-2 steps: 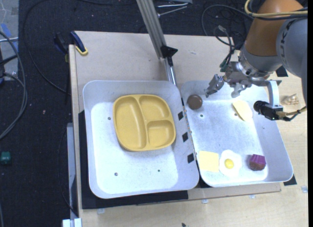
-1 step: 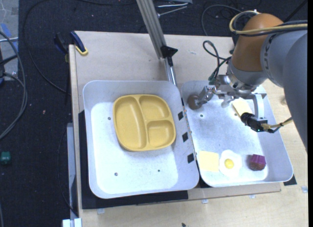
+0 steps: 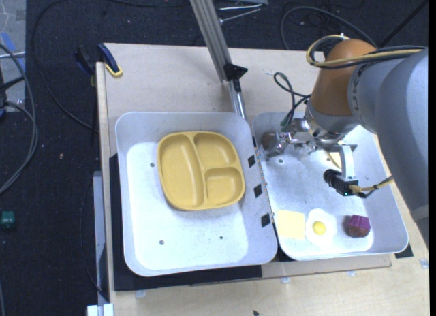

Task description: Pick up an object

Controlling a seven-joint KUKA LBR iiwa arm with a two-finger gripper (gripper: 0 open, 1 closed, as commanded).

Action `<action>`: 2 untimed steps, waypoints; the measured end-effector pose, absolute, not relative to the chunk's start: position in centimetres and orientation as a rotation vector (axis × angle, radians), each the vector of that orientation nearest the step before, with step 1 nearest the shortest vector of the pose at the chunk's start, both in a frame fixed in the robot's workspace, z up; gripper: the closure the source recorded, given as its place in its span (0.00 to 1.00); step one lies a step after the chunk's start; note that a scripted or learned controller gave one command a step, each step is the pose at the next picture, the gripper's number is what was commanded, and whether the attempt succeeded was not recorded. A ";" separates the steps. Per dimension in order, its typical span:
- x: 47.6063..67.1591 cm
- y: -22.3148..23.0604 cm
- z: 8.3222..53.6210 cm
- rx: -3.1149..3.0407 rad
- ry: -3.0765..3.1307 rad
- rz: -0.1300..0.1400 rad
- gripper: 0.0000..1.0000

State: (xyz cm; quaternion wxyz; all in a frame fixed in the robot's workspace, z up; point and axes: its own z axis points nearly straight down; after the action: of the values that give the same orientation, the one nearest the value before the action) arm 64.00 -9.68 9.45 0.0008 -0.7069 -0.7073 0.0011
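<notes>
Gripper [image 3: 300, 139] sits low over the right bin's [image 3: 388, 192] far end; finger state cannot be told. Near edge of that bin: yellow cheese slice [image 3: 289, 224], fried egg [image 3: 320, 228], purple object [image 3: 357, 225]. Left bin [image 3: 139, 240] holds yellow divided plate [image 3: 201, 169].

You're looking at two white bins, the left bin [image 3: 136, 240] faintly speckled and carrying a mustard-yellow divided plate [image 3: 201, 170]. The right bin [image 3: 388, 236] is showing a pale yellow square slice [image 3: 290, 224], a white fried egg [image 3: 319, 228] with its bright yellow yolk, and a dark purple lump [image 3: 357, 225]. The arm [image 3: 388, 97] is gleaming grey, its band [image 3: 335, 80] glowing orange. The bench [image 3: 163, 76] is reading tan.
</notes>
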 end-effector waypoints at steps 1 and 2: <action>64.1 -9.7 10.8 -2.223 -2.222 -0.001 1.00; 64.4 -10.0 17.1 -2.224 -2.226 -0.005 1.00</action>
State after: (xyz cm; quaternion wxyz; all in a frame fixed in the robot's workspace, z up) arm 64.38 -10.01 17.13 -0.0024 -0.7069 -0.7073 -0.0017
